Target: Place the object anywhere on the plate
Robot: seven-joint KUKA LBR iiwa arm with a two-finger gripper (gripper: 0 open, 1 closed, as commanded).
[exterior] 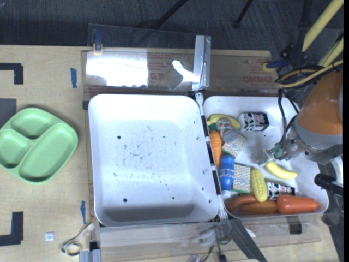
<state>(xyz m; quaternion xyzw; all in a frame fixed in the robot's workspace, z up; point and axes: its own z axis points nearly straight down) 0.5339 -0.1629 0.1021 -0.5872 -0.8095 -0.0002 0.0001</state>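
We're in a robotics lab: plywood bench w/ black tape marks, two white bins, clear plastic guard, loose cables, stand legs on carpet.

The red print on the cardboard and the labels on the small cartons are too blurred to read.

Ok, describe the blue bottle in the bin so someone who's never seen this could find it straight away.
Look in the right-hand white bin, the one crowded with toy food. Along its left wall, below the upright carrot and beside the corn cob, lies the blue bottle. It is the only blue item among yellow and orange ones.
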